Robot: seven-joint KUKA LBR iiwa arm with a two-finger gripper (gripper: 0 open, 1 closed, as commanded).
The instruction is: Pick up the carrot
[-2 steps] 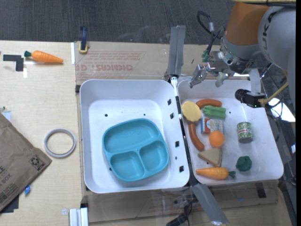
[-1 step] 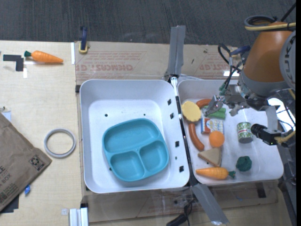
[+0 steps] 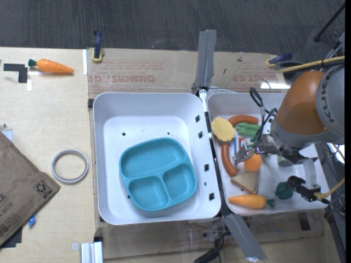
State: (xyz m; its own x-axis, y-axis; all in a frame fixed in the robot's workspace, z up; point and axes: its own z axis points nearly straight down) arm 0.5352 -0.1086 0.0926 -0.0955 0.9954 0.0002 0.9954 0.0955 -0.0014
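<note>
My gripper [image 3: 245,153] hangs in the right bin [image 3: 307,206], over a round fruit [image 3: 253,162] and just right of a sausage [image 3: 228,159]. The carrot [image 3: 248,201] lies along the near wall, with a wedge [image 3: 247,182] just behind it. In the left bin [image 3: 104,147] sits a divided tray [image 3: 158,173]. Another carrot [image 3: 51,66] lies far left on the bench [image 3: 38,125], a ring [image 3: 69,165] nearer

Robotics lab or test bench, not a home. Light wood bench top [image 3: 44,125] with flattened printed cardboard [image 3: 164,70] laid under two white bins [image 3: 101,163]. Clamps [image 3: 97,45] at the cardboard's far edge. Tape roll [image 3: 69,165] lying loose. Toy food in the right bin; a spare toy carrot [image 3: 52,66] on the bench. Dark carpet [image 3: 137,10] beyond. Industrial arm [image 3: 307,108] with exposed cabling.
</note>
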